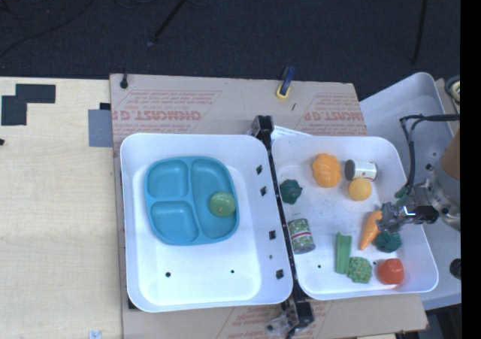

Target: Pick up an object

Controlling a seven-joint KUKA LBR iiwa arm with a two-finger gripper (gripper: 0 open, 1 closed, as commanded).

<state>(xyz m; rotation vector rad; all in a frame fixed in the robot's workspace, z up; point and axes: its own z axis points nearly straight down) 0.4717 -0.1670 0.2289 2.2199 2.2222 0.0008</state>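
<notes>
- The task names no particular object, so take the carrot (pixel 369 229) as your likely target: it lies tilted in the right bin (pixel 316 155), near that bin's right wall, and it is the thing closest to the tool.
- The gripper (pixel 394 217) sits low at the carrot's upper right, just beside a dark green toy (pixel 388 240) and close above it. You cannot tell from this slanted view whether it is spread or pressed together, and nothing can be seen clearly pinched in it.
- Judge the step as the approach or the start of the grasp: every object appears to rest on the bin floor, so nothing is lifted yet.
- Around the target you have a red tomato (pixel 389 270) below, a green bumpy piece (pixel 359 269) and a green stick (pixel 343 251) toward the lower left, and a yellow lemon (pixel 360 189) above.
- Further off in the same bin lie an orange pumpkin-like toy (pixel 326 169), a small white-and-dark cylinder (pixel 361 170), a dark green leafy toy (pixel 290 191) and a small can (pixel 300 235).
- The left bin (pixel 139 270) holds a blue divided tray (pixel 169 221) with a green ball (pixel 222 204) in its right-hand compartment, well apart from the arm.
- For the next move, you will want the tool centred over one item alone: the carrot and the dark green toy lie so close that a closing grip could catch both or nudge one aside.
- Then call for a straight lift, and confirm the item clears the bin floor before counting it picked.
</notes>
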